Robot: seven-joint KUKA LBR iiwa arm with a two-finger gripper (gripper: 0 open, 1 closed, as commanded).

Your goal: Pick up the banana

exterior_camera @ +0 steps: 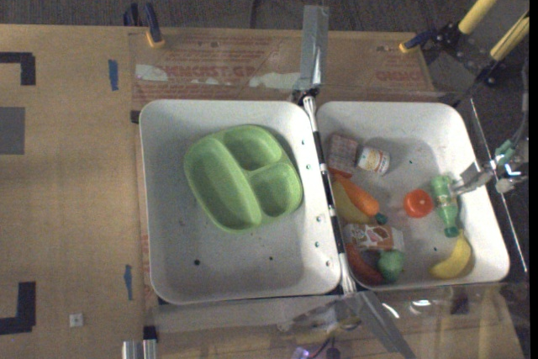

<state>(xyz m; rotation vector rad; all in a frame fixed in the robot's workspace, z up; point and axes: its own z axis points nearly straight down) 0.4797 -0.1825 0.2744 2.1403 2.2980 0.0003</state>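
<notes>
The banana [453, 260] lies in the right bin [420, 117], down at the five o'clock corner, just below a green bottle [445, 204]. The gripper [466, 181] sits at the bin's three o'clock edge, beside that bottle; how it is set cannot be told. A green divided plate [243, 176] rests in the left bin [168, 248].

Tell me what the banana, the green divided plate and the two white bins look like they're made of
The banana looks like a moulded plastic toy: even yellow, smooth, with a soft sheen. The green divided plate also seems plastic, one uniform matte lime colour with rounded moulded compartments. The left bin and right bin appear to be white plastic or coated metal; their smooth, faintly glossy walls leave that open.
</notes>
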